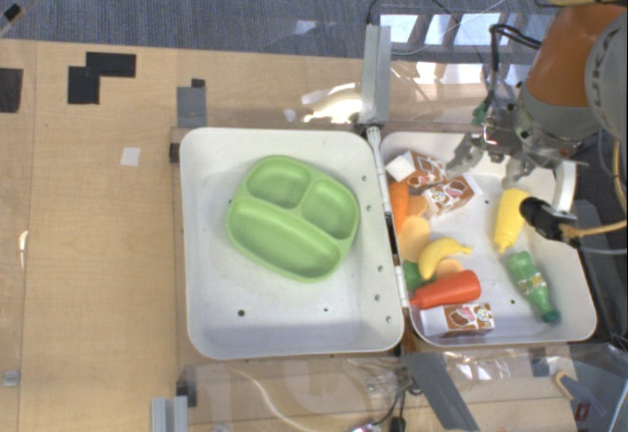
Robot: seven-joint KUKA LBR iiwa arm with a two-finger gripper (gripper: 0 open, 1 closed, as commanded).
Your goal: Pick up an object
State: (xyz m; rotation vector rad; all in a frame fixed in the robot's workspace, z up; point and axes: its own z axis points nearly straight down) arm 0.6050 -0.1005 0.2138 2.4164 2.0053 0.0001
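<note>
Nearest the camera, a brown carton [463, 318] and red-orange tube [446, 290] lie in the right bin [587, 317], beside a banana [441, 253] and green bottle [531, 285]. A yellow bottle [508, 217] sits just below the hand [505, 157], whose spread cannot be told. Likely light, stiff and slick, it suits a mid-body grip.

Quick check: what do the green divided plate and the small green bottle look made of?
Green divided plate: looks like moulded plastic, matte, uniform colour with soft rounded rims. Small green bottle: probably glossy plastic, judging by highlights on its body; too small to be sure.
</note>
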